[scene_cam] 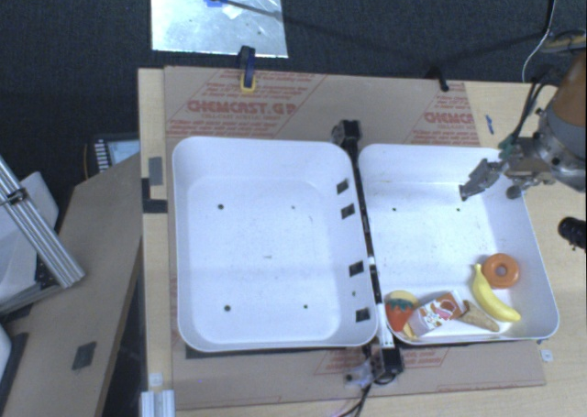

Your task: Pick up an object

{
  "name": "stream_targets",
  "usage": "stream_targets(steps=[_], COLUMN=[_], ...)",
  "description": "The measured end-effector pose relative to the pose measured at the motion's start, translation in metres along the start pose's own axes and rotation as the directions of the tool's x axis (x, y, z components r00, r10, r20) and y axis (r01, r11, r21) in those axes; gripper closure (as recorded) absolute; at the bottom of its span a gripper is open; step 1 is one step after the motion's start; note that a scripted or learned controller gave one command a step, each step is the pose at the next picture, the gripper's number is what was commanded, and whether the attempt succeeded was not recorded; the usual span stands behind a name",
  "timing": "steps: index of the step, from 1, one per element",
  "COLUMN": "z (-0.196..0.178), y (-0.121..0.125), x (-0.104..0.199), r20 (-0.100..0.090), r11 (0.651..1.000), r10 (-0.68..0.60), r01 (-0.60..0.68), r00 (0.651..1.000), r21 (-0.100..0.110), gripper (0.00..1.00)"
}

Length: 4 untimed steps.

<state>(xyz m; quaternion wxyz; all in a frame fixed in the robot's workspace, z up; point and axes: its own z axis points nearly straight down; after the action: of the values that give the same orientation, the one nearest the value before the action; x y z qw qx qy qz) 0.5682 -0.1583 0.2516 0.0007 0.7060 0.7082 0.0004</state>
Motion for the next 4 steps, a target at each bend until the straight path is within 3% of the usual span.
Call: stream_targets(steps=[1,2,3,4], z=[-0.145,-0.268,-0.286,-0.284], y=[0.011,-0.015,-0.057,-0.082], x=[0.083,0.128,0.188,0.288], r20=[0.0,-0.001,-0.003,-0.003], r11=[1.0,1.0,1.0,1.0], r10=[-0.011,-0.006,-0.008,-0.012], r01=[0.011,0.006,0.008,0.012], r00=[1.0,1.0,1.0,1.0], r21=[-0.018,-0.017,-0.004,0.0], gripper=[0.0,0.0,0.0,0.0])
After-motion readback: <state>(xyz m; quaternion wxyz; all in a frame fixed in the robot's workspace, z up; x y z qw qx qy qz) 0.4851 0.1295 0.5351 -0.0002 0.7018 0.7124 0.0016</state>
